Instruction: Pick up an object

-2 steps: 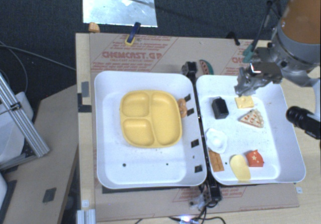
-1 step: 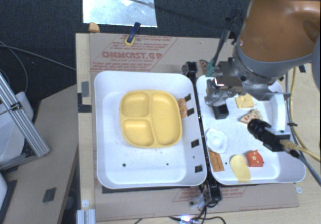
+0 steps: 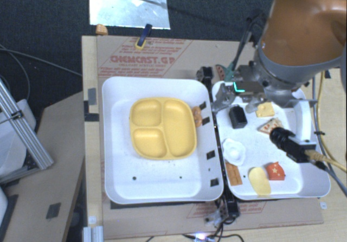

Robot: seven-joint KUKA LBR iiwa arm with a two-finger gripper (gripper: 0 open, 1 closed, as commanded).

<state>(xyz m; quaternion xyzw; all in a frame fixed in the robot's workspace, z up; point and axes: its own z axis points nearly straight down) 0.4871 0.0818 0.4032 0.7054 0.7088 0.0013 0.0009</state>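
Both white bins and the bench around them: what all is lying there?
Left bin: one, white.
Divided plate: one, yellow, in the left bin.
Right bin: one, white.
Black block: one, upper part of the right bin.
White cup-like piece: one, right bin's left side.
Red piece: one, near the right bin's front.
Pale yellow oval: one, beside the red piece.
Cardboard sheet: one, brown, under the bins.
Arm: one, orange band, over the right bin.
Claw: one, grey, by the right bin's upper left corner.
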